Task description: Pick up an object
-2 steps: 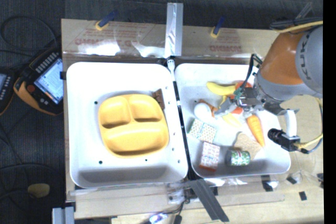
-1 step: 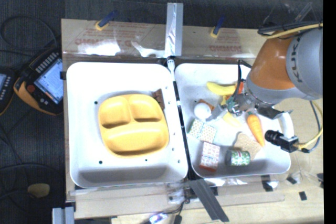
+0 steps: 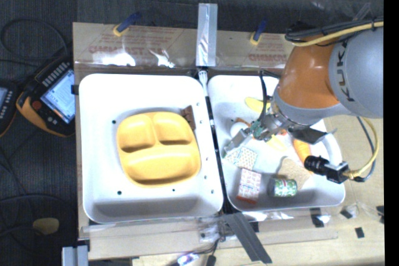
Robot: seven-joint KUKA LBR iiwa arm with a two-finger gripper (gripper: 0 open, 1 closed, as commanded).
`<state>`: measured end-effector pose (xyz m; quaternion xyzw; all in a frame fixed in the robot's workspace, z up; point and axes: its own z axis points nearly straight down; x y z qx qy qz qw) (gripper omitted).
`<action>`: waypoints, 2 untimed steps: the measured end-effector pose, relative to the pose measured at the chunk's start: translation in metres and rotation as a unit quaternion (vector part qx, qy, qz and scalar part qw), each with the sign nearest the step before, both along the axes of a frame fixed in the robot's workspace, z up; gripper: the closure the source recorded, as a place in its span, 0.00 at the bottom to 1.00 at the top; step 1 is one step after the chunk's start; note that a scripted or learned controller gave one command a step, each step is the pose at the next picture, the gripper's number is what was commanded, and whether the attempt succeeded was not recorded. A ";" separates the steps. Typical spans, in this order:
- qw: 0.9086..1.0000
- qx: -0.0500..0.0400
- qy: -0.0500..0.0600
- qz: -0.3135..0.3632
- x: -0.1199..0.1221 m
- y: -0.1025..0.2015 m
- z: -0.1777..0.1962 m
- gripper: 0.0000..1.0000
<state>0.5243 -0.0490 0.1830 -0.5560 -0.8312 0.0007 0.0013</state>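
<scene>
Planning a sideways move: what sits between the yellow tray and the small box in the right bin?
In the camera view, the bins' adjoining walls lie between the yellow tray and the small box.

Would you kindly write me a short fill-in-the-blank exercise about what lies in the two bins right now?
1. The yellow plastic divided tray lies in the ____ bin of the camera view.
2. The small green-labelled can lies on its ____ near the right white bin's front wall.
3. The white carton with red print lies to the ____ of that can in the camera view.
4. The gripper is over the ____ bin.

Missing words: left; side; left; right
</scene>
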 end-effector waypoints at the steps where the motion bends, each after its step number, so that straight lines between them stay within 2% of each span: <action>1: 0.999 -0.001 -0.002 0.046 0.045 -0.078 0.031 0.00; 2: 1.000 -0.004 -0.016 0.006 0.056 -0.098 -0.076 0.00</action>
